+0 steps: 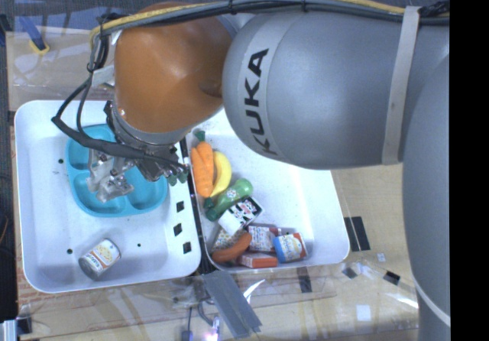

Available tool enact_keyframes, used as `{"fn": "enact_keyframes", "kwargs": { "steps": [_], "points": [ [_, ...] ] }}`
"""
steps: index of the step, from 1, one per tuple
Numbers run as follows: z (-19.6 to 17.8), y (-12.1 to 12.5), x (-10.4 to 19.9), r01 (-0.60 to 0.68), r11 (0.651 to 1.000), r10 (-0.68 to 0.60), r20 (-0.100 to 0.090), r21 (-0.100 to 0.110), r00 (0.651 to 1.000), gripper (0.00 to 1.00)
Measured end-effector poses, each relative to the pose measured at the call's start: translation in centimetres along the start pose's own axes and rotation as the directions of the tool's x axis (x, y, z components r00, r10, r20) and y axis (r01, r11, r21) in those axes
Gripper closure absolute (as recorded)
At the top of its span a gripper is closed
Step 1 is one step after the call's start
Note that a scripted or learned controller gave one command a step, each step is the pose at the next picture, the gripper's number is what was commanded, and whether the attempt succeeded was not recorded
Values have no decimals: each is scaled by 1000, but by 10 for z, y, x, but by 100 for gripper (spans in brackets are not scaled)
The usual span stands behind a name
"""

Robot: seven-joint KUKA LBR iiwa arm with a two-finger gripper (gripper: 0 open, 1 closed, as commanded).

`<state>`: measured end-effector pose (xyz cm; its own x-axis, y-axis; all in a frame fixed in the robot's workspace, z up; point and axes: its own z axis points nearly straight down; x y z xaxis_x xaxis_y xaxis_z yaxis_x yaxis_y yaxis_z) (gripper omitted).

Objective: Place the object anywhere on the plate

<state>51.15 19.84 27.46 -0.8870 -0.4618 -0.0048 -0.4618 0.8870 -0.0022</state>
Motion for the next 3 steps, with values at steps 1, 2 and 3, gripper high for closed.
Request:
{"fn": "enact_keyframes", "kwargs": {
  "steps": [1,2,3],
  "points": [
    [0,0,0,0,1000,0,0,0,1000,0],
    [-11,0,-1,3,1000,-3,2,1,1000,100],
    [-11,0,-1,3,1000,-3,2,1,1000,0]
  ]
}}
